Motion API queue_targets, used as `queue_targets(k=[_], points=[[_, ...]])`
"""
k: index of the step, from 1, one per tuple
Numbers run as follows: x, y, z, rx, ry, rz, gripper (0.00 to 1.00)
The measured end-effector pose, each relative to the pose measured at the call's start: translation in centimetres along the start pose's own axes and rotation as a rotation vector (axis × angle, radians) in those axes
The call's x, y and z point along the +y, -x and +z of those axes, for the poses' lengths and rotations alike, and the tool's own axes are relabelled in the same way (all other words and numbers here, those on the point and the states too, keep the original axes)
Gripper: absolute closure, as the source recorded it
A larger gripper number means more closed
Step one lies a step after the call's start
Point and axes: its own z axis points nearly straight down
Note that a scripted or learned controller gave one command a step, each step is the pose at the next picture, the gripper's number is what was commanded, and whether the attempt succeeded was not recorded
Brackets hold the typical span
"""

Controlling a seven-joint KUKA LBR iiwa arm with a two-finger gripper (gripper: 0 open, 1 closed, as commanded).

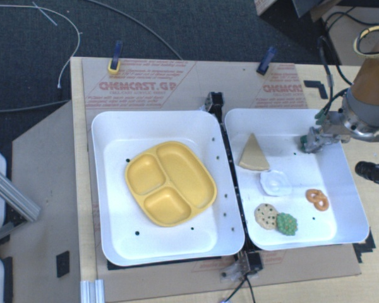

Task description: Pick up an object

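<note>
Nearest the camera, along the worktop's front edge, sit the green broccoli-like piece (287, 223) and the cookie (264, 215), side by side at the front of the right bin (347, 229).

At the jaws (311, 142), which hang over the far right part of that bin, I cannot tell whether they are spread or pressed together; nothing is seen between them. Closest to them lies the tan wedge (253, 154), toward the bin's left wall and level with the jaws. A little further forward rests a small clear lid-like piece (275, 182), hard to make out against the white floor. The pretzel (316, 199) lies forward of the jaws, near the right wall, apart from everything else.

All look like light toy food. The wedge seems stiff, with flat sides, so it is probably best pinched across its narrow width. The pretzel is thin and low; its loops give little to grip, and it may slip. The clear piece looks slick.

Further out, the left bin (107, 131) holds a yellow divided tray (170, 182).
</note>
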Motion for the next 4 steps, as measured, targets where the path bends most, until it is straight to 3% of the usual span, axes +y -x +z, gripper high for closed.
queue_targets(k=[1, 3, 4], points=[[0.2, 0.0, -5.5, -0.001, 0.003, 0.000, 1.00], [-0.5, -11.9, -6.4, 0.004, -0.007, -0.005, 1.00], [-0.5, -17.4, -5.0, 0.004, -0.009, -0.005, 1.00]])
